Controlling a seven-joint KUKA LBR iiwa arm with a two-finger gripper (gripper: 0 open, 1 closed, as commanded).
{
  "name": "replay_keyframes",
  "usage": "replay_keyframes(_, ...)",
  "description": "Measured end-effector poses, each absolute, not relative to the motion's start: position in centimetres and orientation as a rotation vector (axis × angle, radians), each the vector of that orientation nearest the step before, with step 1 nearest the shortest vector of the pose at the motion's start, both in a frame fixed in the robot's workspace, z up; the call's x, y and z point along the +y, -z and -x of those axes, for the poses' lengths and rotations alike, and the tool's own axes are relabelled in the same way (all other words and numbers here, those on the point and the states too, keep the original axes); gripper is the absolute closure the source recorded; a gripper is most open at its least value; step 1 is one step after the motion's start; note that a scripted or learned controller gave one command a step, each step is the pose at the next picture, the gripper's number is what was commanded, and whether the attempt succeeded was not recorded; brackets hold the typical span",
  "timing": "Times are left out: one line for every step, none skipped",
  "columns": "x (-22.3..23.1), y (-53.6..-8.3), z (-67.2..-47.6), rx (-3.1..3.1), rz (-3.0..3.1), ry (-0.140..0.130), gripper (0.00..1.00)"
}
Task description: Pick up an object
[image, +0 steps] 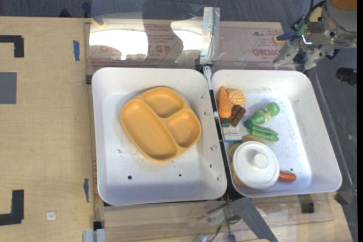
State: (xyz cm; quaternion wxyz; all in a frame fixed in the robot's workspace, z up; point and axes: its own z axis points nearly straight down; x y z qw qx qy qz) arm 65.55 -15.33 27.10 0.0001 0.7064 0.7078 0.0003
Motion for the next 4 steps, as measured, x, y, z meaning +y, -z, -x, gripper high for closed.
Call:
replay_keyframes(-18.0,-10.2,-66.4,2.369,-2.079,0.008,0.00)
replay_keyframes(-22.3,-15.9,-66.8,1.929,-2.474,-0.004,0.00)
replay_keyframes(-16.5,-8.7,-61.5,1.856,-2.532,-0.004,0.00)
replay_keyframes(-16.6,-9.9,-61.6,1.852,-2.530,-0.009,1.00)
